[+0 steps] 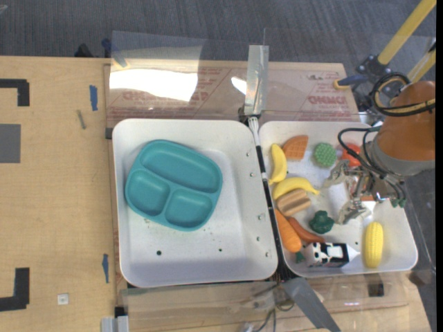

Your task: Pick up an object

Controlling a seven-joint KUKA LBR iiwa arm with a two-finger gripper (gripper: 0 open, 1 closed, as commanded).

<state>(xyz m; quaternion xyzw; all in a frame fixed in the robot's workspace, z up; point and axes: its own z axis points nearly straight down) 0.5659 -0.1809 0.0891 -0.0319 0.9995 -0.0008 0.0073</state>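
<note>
End effector [354,198] low in the right bin [405,258], right of frame, near the green toy [321,221]; cannot tell its state. Best to drop straight, squeeze slowly, lift gently.

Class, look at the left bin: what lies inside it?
Inside the left bin lies a teal divided plate, with a few dark specks on the floor near it. The floor under the plate is covered.

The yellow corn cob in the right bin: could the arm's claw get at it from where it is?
Probably yes. The corn cob lies apart near the right bin's edge, nothing on top, and the gripper hangs just beside it.
</note>
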